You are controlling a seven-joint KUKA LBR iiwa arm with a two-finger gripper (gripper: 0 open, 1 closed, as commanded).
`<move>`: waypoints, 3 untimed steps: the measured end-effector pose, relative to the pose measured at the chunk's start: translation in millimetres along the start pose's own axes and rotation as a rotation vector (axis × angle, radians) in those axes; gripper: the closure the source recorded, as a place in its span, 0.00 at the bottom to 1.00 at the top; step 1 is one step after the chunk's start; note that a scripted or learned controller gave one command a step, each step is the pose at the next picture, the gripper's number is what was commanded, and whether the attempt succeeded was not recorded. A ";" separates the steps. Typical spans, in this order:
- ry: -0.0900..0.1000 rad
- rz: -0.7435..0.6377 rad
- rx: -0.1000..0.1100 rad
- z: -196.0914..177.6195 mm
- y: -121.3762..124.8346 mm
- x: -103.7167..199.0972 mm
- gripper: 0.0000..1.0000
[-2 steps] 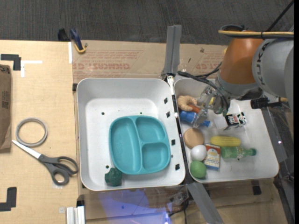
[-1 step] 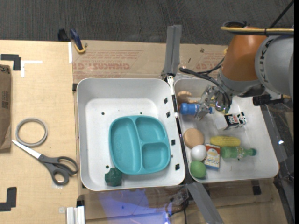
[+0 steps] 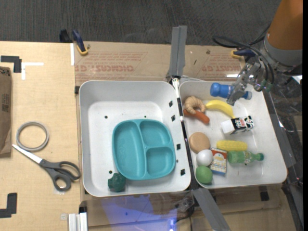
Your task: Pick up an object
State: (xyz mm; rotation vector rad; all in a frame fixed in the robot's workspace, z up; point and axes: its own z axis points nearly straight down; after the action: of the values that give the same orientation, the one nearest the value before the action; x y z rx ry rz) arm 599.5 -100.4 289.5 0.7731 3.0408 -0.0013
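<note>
My gripper (image 3: 236, 93) hangs over the back of the right bin (image 3: 274, 172), its tip right beside the right end of a blue toy (image 3: 219, 88). Just in front of it lie a yellow banana (image 3: 219, 107) and a small white carton (image 3: 238, 124). A tan pastry (image 3: 193, 104) and a carrot (image 3: 202, 118) lie by the bin's left wall. Nearer the front are a brown bun (image 3: 198, 141), a white egg (image 3: 204, 157), a corn cob (image 3: 231, 145), a green bottle (image 3: 245, 157), a juice box (image 3: 219, 161) and a green lime (image 3: 204, 175).
The left bin (image 3: 91, 109) holds a teal divided plate (image 3: 143, 148) and a small dark green object (image 3: 116, 182) in its front corner. On the bench to the left lie scissors (image 3: 50, 166) and a tape ring (image 3: 32, 135). The arm (image 3: 286, 23) comes in from the upper right.
</note>
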 end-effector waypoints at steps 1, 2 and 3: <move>0.003 0.080 0.001 13.6 -32.0 115.7 1.00; 0.005 0.199 0.002 89.6 -25.6 59.8 1.00; 0.002 0.397 0.002 35.0 -31.7 29.8 1.00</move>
State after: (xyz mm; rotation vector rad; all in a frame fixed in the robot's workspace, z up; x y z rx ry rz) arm 558.3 -114.1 254.3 1.3580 2.8306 -0.0021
